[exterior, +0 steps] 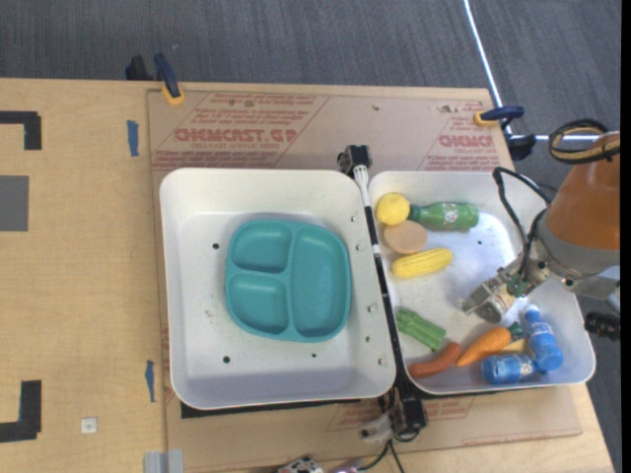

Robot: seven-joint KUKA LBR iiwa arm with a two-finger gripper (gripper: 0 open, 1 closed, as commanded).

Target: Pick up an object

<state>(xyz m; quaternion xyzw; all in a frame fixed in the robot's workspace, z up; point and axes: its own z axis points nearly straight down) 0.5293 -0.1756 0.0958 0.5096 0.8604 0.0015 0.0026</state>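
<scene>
Red "CHEMCAST GP" print on brown protective sheet point(237, 126), twice.

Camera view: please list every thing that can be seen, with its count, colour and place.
bins: 2, white, side by side on the bench; left bin, right bin
divided plate: 1, teal, in left bin
lemon: 1, yellow, right bin, far left corner
green bottle: 1, lying beside the lemon
round disc: 1, tan, below the lemon
corn: 1, yellow, below the disc
green vegetable: 1, near left side
carrot: 1, orange, near edge
red-orange piece: 1, near edge
blue bottles: 2, near right corner
arm: 1, grey and orange, from the right
gripper: 1, metal, over right bin
</scene>
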